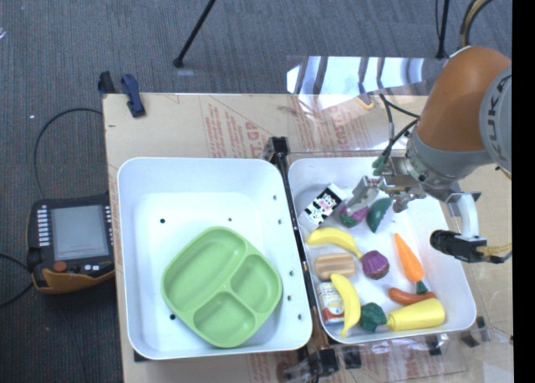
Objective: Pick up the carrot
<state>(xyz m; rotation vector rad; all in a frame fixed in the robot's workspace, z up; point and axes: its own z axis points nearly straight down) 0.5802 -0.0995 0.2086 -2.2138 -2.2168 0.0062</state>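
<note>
A single fixed camera looks down at a slant from above the brown cardboard-covered worktop [209, 122], far enough to take in both shallow white plastic bins [142, 189], dark carpet across the upper frame, and the grey-and-orange arm [468, 114] entering at right

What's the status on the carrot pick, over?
Gripper low over right bin's far end, above green and purple items. Carrot lies loose in right bin, apart from gripper. Nothing on top of it; red pepper just beside its near end.

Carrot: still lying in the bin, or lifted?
Lying in the right bin, beside the purple toy. The gripper is apart from the carrot.
</note>
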